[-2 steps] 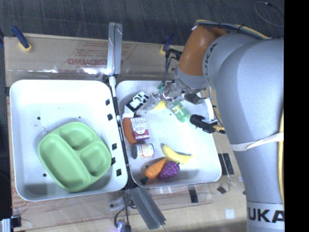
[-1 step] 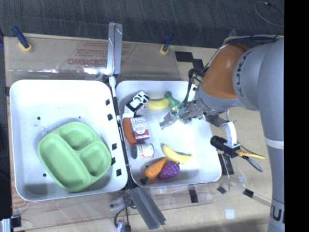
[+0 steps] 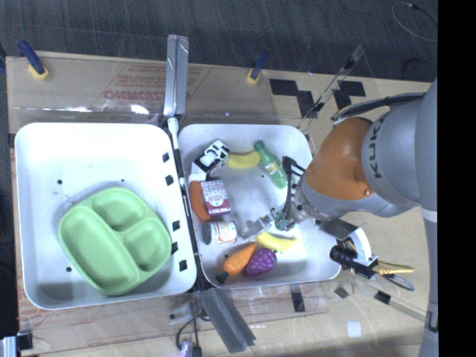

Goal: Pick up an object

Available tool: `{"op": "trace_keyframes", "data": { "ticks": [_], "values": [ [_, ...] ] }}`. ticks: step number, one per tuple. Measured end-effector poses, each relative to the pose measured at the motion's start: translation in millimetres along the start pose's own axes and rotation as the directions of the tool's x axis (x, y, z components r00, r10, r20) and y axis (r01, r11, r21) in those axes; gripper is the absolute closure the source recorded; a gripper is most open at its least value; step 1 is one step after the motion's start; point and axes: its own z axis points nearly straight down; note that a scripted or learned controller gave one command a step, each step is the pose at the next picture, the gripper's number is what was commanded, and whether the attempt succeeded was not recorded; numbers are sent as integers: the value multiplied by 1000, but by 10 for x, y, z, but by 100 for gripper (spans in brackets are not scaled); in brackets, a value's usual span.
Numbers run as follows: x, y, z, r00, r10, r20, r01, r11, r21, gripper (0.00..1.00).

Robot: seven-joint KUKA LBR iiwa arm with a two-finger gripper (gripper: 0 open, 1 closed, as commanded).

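My gripper (image 3: 280,218) is low in the right bin (image 3: 312,272), near its right side, under the orange wrist band. It hangs just above a yellow banana (image 3: 277,239) and looks close to it. Purple grapes (image 3: 260,262) and an orange carrot (image 3: 237,259) lie in front of the banana. A green bottle (image 3: 271,164) lies just behind the gripper. The wrist hides the bin floor on the right.
The right bin also holds a second banana (image 3: 242,160), a black-and-white toy car (image 3: 213,155), a small carton (image 3: 216,197) on a red sausage (image 3: 197,201), and a can (image 3: 222,233). A green divided plate (image 3: 114,238) lies in the left bin (image 3: 37,162).
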Motion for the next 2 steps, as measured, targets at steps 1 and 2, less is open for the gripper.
{"op": "trace_keyframes", "data": {
  "ticks": [1, 2],
  "values": [
    [0, 5, -97, 1000, -5, 0, 5, 1000, 0, 100],
    [540, -89, -1307, 1000, 25, 2, -25, 1000, -2, 100]
  ]
}}
